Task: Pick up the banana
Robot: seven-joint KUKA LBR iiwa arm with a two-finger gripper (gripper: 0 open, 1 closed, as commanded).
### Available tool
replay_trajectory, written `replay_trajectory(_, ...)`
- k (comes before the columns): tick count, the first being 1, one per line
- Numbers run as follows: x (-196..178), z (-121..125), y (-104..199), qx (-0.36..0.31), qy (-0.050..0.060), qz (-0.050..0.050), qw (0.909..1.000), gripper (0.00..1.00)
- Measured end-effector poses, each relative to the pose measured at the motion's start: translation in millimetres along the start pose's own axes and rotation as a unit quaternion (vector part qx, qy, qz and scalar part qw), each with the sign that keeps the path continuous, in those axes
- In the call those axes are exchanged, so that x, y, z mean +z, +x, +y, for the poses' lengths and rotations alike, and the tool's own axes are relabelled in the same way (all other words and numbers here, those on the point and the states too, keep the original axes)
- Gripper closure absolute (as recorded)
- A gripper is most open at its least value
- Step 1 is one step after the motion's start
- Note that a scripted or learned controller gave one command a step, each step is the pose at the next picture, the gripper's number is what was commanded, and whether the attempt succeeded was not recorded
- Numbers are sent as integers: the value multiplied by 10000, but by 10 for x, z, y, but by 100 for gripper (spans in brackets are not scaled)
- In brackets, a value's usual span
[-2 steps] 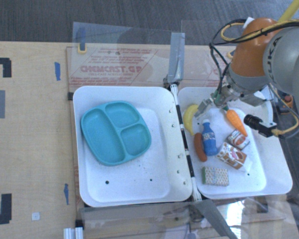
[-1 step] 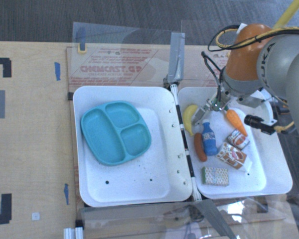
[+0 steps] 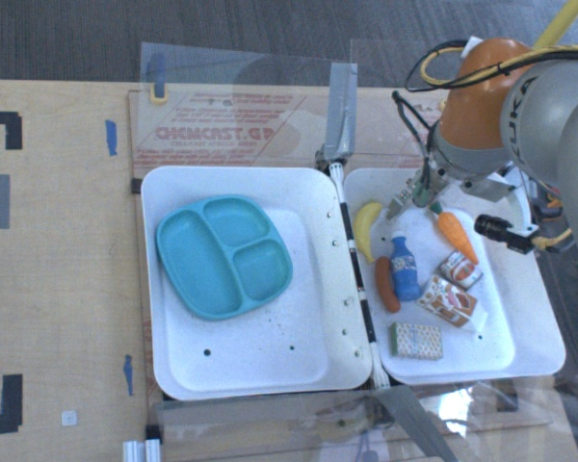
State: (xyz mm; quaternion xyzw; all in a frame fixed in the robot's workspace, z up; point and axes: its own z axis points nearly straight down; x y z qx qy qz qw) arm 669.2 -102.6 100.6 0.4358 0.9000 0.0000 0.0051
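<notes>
Gripper (image 3: 411,198), finger state indiscernible, is hovering just right of the curved yellow banana (image 3: 367,229); it should be shifting left and straddling the fruit's midsection.

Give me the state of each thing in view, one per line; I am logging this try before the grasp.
banana: lying in the right bin, at its left wall, not held.
gripper: above the right bin, just right of the banana.
carrot: lying flat.
blue bottle: lying on its side.
sausage: lying flat.
blue plate: flat in the left bin.
</notes>
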Motion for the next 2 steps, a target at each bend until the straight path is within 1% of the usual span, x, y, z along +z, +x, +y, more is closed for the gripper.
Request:
replay_trajectory(1,23,-14,31,-2,47,67,10000,0)
replay_trajectory(2,-99,1,0,6,2,10,10000,100)
